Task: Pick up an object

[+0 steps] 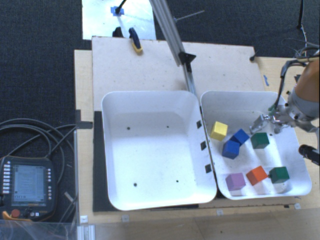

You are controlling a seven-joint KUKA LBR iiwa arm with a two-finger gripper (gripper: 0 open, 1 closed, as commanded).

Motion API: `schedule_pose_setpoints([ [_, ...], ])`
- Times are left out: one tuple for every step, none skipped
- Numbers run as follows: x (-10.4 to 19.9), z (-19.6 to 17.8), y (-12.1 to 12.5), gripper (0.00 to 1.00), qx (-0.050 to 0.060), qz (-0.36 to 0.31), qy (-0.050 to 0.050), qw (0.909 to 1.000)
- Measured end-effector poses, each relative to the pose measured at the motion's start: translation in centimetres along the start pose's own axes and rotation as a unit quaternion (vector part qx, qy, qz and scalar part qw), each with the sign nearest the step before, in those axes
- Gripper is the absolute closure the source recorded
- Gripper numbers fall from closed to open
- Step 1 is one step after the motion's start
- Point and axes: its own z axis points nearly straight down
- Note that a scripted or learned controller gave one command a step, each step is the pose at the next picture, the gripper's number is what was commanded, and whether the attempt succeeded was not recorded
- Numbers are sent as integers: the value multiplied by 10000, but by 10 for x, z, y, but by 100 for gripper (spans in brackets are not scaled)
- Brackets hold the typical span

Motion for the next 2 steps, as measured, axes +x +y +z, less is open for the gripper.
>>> schedule_pose_setpoints([
  [-1,32,2,0,-42,7,-22,10000],
  [-1,21,2,100,-42,-4,-19,10000],
])
